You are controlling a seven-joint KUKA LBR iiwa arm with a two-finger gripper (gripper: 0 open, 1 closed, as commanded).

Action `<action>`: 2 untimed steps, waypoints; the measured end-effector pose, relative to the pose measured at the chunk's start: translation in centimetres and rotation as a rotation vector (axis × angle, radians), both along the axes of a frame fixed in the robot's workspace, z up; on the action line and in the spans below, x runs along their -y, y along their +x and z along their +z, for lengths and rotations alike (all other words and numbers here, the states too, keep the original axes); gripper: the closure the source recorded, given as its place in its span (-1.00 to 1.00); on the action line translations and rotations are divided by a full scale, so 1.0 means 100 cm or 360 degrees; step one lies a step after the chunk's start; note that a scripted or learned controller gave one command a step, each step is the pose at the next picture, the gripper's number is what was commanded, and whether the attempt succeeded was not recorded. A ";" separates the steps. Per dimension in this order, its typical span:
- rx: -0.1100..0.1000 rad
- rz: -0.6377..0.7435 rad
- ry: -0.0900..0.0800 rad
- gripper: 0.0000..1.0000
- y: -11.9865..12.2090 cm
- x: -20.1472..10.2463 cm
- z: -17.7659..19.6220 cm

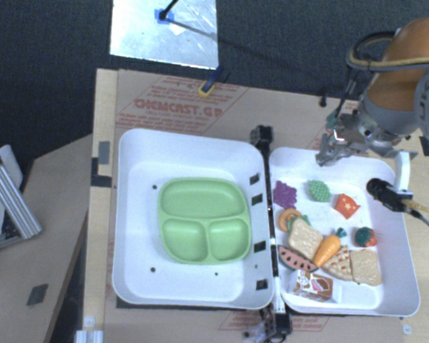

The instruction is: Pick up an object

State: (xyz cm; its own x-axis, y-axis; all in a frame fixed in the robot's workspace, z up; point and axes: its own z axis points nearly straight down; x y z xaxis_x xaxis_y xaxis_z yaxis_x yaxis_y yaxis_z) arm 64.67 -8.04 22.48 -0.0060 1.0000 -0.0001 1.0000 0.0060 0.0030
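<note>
the pincer point(329, 156) hangs at the right bin's point(407, 277) far edge; its opening i cannot tell. the green toy point(318, 189) lies just nearward of it

A robotics lab: white bins point(202, 147) on a cardboard-covered bench point(175, 104), toy food point(327, 248).

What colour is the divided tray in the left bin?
Light green, seen clearly in the camera view: divided tray.
</note>
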 end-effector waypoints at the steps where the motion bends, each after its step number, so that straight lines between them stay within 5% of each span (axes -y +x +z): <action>1: -0.0008 0.0002 0.0002 1.00 -0.044 -0.042 -0.003; 2: -0.0006 0.0005 0.0003 1.00 -0.067 -0.090 0.002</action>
State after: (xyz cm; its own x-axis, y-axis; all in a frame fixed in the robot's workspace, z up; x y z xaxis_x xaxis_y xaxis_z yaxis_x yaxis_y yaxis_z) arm 57.92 0.94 22.63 -0.0089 1.0000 0.0020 1.0000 0.0089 -0.0008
